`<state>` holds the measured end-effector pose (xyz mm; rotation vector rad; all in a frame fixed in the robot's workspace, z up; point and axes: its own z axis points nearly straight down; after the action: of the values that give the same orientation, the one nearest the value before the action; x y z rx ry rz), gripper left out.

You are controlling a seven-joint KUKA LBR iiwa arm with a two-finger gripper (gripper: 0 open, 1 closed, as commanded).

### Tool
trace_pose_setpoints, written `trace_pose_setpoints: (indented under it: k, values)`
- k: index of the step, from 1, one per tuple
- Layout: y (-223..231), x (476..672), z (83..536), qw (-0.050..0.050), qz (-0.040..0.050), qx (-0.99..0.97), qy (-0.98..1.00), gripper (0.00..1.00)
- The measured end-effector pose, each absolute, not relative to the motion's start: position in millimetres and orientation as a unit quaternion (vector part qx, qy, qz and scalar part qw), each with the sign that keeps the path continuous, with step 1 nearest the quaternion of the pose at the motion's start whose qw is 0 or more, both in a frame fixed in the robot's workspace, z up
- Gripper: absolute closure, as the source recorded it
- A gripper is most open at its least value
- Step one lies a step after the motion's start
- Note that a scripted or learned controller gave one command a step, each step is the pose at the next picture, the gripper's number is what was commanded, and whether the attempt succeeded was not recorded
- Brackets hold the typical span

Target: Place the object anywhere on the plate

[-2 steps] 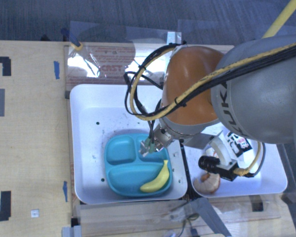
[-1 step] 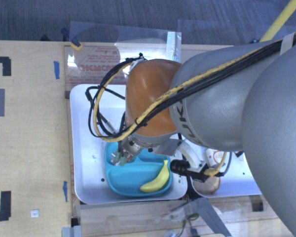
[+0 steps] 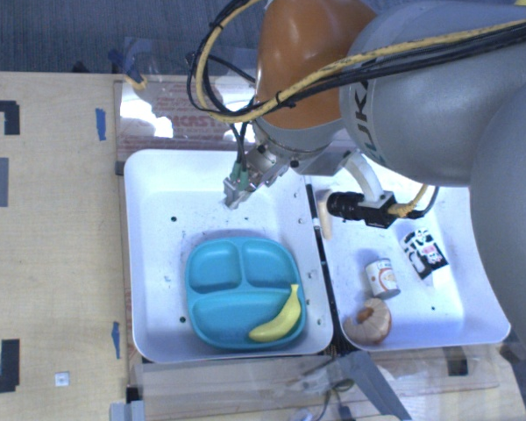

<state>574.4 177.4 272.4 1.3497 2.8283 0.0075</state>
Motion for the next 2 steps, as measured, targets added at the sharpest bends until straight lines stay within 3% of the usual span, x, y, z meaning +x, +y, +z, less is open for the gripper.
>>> trace_pose_setpoints:
  k: [1, 2]
  values:
    - [200, 504.2, 194, -0.001, -0.0007, 0.313, 0.95, 1.0]
    - [197, 500.4, 265, 0.004, 0.0021, 0.199, 0.98, 1.0]
